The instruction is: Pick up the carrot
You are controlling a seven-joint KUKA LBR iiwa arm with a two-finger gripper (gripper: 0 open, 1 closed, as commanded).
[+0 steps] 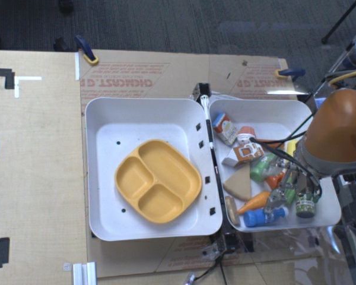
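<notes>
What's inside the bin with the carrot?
The right bin holds the carrot, a blue bottle, a tan wedge and small cartons. The arm covers its right side.

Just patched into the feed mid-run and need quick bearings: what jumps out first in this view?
The yellow divided plate lies alone in the left bin. The right bin is crowded with small items, the orange carrot among them near its front, next to a blue object. The arm looms over that bin's right side, its gripper low among the clutter beside the carrot.
</notes>
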